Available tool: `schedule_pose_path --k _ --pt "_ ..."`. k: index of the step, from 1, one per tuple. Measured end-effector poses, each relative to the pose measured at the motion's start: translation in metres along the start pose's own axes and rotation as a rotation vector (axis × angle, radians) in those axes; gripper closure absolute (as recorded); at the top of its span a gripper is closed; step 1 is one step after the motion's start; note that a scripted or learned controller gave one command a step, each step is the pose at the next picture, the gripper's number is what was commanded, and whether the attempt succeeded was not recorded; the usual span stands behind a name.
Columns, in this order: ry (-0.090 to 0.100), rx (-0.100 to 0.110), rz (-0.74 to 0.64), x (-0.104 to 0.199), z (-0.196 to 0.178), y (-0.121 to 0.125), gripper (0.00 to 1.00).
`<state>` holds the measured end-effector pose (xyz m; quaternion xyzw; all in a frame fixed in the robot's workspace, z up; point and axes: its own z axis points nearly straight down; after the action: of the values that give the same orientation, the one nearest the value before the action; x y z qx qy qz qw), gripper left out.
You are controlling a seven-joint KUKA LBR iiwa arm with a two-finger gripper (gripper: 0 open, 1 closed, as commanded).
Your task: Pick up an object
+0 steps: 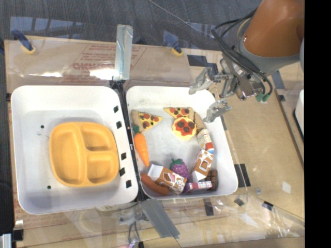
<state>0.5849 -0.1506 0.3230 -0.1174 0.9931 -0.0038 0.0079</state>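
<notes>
Overhead, the pincer (209, 97) hangs with fingers spread apart and nothing between them, above the right bin's (227, 154) far rim, near the pizza slice (179, 111).

Legible text: none.

- Clear plastic sheet (88, 61) along the bench's far edge, behind the left bin: red printed lettering, mirrored or too faint to make out.
- Small carton (204, 160) near the right bin's right wall: orange-and-white label, wording too small to read.
- Brown packet (172, 179) at the right bin's near edge: printed panel, characters unresolved.
</notes>
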Motion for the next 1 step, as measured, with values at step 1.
schedule_pose_path --k 1 --pt "0.020 -0.010 0.183 0.0514 0.1313 -0.0407 0.00"
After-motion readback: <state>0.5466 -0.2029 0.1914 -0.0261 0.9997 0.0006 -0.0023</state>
